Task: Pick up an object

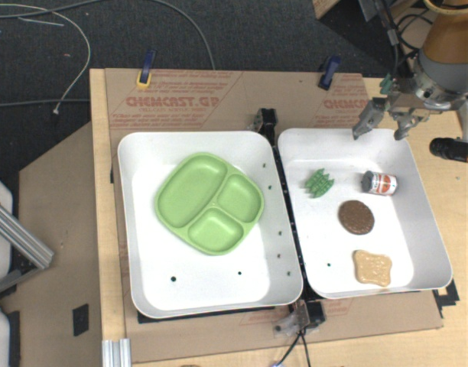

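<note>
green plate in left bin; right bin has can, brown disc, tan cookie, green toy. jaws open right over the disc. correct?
One error: the gripper is not over the brown disc. The camera view shows it open above the far rim of the right bin, nearest the can. The rest holds.

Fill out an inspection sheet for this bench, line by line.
Surface: cardboard-topped bench, two white bins, left bin, right bin.
Job's things: right bin holds green toy, can, brown disc, tan piece.
Clutter: green plate in left bin.
Grippers: gripper above right bin's far edge, jaws open, holding nothing.
Cables: cable on floor.
Surroundings: two clamps on the far edge.
</note>
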Controlling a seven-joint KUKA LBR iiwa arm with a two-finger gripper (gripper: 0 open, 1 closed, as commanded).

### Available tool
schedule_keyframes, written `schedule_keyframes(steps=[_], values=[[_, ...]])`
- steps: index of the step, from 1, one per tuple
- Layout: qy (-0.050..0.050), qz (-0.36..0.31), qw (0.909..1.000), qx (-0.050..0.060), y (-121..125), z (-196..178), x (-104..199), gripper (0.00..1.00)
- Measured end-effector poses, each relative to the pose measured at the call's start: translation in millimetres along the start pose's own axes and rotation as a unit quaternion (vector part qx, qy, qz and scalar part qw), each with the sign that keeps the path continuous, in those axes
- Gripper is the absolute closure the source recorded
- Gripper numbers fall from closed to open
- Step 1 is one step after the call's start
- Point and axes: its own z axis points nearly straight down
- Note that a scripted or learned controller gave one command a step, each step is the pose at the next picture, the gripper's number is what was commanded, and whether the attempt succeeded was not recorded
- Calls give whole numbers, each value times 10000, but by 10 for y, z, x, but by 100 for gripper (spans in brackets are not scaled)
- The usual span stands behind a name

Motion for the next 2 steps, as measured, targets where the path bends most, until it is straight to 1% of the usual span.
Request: schedule_keyframes(steps=[1, 2], values=[[-12, -13, 10000, -69, 25, -84, 4, 0], [-4, -21, 10000, -38, 100, 518, 1, 0]])
